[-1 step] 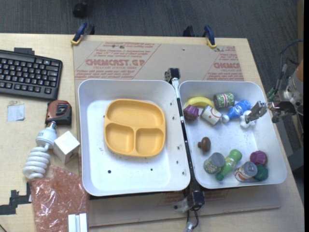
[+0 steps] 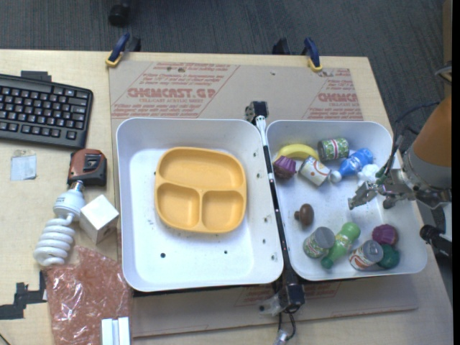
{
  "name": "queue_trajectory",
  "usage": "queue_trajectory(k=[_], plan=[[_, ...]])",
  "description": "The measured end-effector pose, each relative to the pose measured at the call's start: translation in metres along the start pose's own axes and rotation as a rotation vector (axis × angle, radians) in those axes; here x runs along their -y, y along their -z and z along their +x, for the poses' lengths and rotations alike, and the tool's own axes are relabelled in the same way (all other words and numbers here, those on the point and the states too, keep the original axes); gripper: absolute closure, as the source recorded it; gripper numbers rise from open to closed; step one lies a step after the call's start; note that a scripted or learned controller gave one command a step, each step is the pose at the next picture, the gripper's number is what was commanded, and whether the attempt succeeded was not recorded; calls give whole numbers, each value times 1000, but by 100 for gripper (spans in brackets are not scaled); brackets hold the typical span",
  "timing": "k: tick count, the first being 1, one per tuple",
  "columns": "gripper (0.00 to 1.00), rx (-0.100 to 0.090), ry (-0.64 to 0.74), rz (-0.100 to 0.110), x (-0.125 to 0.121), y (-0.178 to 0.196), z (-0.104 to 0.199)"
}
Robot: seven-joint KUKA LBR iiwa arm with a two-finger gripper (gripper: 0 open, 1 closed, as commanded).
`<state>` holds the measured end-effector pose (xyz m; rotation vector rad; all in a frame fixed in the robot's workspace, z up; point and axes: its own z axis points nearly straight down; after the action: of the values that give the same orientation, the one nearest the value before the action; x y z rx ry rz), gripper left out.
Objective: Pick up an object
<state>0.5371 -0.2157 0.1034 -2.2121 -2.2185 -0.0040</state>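
Though cut off at the frame's right edge, with finger spread impossible to tell, gripper (image 2: pixel 366 195) low in the right bin (image 2: pixel 402 264), nothing visibly gripped, just below a blue-and-white toy bottle (image 2: pixel 353 164), above a purple toy (image 2: pixel 385 233).

Yellow divided tray (image 2: pixel 201 190), white bins (image 2: pixel 144 264), green bottle (image 2: pixel 342 240), purple ball (image 2: pixel 385 233).

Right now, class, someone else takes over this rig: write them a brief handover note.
Gripper: low over the right bin, nothing seen between its fingers.
Things: the right bin holds the small items, among them a banana, a blue bottle and a green bottle. The yellow divided tray lies in the left bin.
Done: no pick yet.
Left: grasp one object and lift it.
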Motion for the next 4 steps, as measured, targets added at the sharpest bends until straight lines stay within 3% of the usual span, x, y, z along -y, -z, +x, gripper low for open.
queue_trajectory(k=[1, 2, 3, 4], plan=[[0, 6, -3, -4, 46, -11, 8], [0, 8, -4, -6, 59, -11, 24], [100, 9, -5, -9, 58, -1, 24], [100, 9, -2, -6, 59, 62, 86]])
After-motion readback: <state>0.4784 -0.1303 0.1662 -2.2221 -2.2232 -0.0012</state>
